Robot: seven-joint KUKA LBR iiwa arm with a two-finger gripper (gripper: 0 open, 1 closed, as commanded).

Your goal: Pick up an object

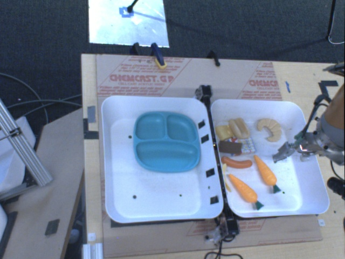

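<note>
1. The gripper [284, 154] hangs over the right bin [310, 198], near its right wall; its fingers look slightly parted with nothing between them, though the view is blurry.
2. Just left of it lie two toy carrots [265, 171] [243, 189], a sausage [236, 163] and a croissant [269, 129].
3. The left bin [121, 198] holds a blue divided plate [166, 142].

We are logging: bins [124, 198] white | divided plate [166, 143] teal-blue | two carrots [243, 189] orange, green-tipped | sausage [236, 163] red-orange | croissant [269, 129] pale tan | bench board [145, 77] tan, red lettering
</note>
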